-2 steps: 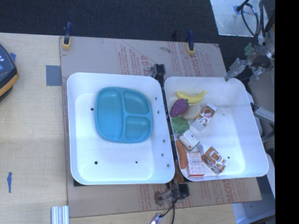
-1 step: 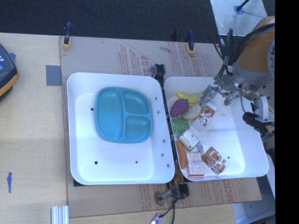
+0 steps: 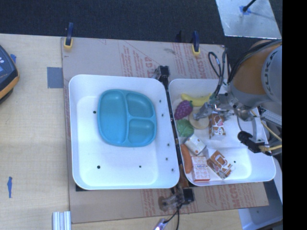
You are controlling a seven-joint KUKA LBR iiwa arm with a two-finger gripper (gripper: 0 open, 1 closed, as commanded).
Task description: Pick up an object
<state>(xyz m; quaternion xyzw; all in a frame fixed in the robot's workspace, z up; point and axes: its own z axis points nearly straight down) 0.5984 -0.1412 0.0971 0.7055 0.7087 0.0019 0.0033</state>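
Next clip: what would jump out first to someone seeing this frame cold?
The blue divided plate lying alone in the left bin draws the eye first. Next comes the right bin, crowded with toy food: a banana, purple grapes, a carrot and small cartons. The grey arm's gripper hangs over that clutter.

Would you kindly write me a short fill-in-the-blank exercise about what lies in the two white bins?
1. The blue divided plate lies in the ____ bin.
2. The plate has ____ compartments.
3. The purple grapes lie in the ____ bin.
4. The fruit beside the grapes, at the bin's far edge, is a yellow ____.

Missing words: left; three; right; banana
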